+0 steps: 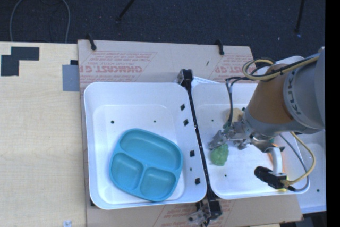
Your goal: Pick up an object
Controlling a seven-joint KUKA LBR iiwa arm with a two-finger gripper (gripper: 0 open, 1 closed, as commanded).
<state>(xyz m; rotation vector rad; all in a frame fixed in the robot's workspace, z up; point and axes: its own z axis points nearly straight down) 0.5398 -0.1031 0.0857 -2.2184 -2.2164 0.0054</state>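
Observation:
A small green lumpy object (219,156) lies in the right bin (239,188), close to the divider between the two bins. My gripper (219,141) hangs low directly above and behind it, at or just over its top edge; whether it touches the object cannot be told. The arm reaches in from the right, its orange band over the middle of the right bin. An orange and white object (276,158) lies further right in the same bin. A pale yellow object (235,114) sits near the bin's back, partly hidden by the arm.
The left bin (101,114) holds a blue compartment plate (146,164) at its front. A black divider strip (192,130) runs between the bins. Cardboard lies under both bins, and a wooden bench top extends to the left.

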